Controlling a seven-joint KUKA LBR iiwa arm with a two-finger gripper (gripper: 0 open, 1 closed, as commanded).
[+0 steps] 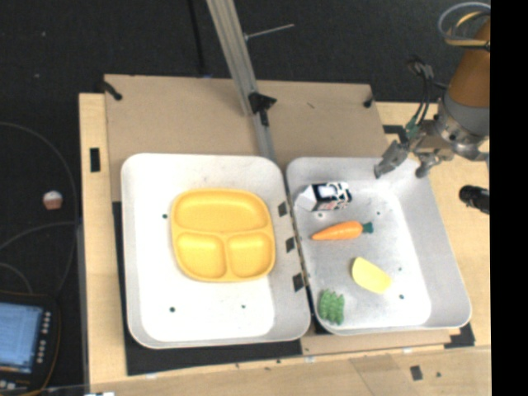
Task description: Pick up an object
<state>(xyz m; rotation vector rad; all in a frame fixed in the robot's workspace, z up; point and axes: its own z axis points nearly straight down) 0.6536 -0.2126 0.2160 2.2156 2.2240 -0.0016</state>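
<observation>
Above the far right corner of the right bin (412,304), the gripper (406,162) hangs with its fingers spread apart and nothing between them. No pick is made yet: approach, closure and lift all remain. Candidate objects lie on the bin floor: a carrot (338,231), a yellow piece (371,275), a green piece (331,305) and a black-and-white item (327,195). All sit well apart, the green piece near the wall

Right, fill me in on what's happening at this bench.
The arm's end effector hangs open above the right bin's far corner, holding nothing. That bin holds a black-and-white toy, a carrot, a yellow piece and a green piece. The left bin holds a yellow divided tray.
</observation>
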